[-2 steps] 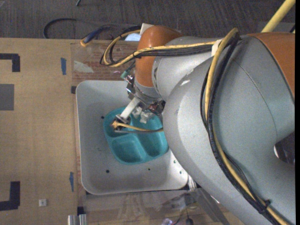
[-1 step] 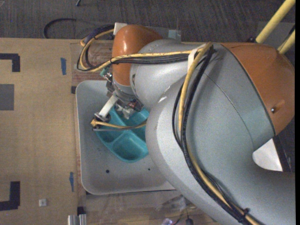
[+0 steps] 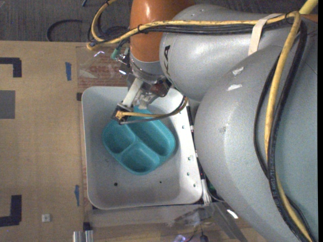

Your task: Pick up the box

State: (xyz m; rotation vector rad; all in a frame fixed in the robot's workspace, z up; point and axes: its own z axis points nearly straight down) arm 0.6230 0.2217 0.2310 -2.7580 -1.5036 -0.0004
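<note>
Looking down into the white bin (image 3: 101, 180) now, and there, in its upper middle: the teal box (image 3: 141, 142). Shallow, round-cornered, open on top, split into three hollows, teal floor on show in each. Lying flat on the bin floor, closer to the top wall than the bottom one, apart from the left wall. Below it on the white floor, a couple of small dark specks (image 3: 115, 184).

Right over the box's upper edge, the wrist end of the big grey arm (image 3: 227, 84), orange band (image 3: 151, 14) up top, reaching in from the right and covering that whole side of the view. Jaws somewhere under the wrist hardware, near the box's top left corner. Cannot tell whether wide or narrow, nor whether touching the box.

Around the bin, tan tabletop (image 3: 40, 135). Blue tape strips (image 3: 68, 70), black corner marks (image 3: 12, 67), a grey square (image 3: 6, 104) at the left edge. A shiny patch of clear tape (image 3: 101, 69) just past the bin's top left corner, and a tiny pale square (image 3: 46, 217) down low. Beyond the tabletop, along the top, dark carpeted floor (image 3: 30, 9) with a loop of black cable (image 3: 65, 30).
</note>
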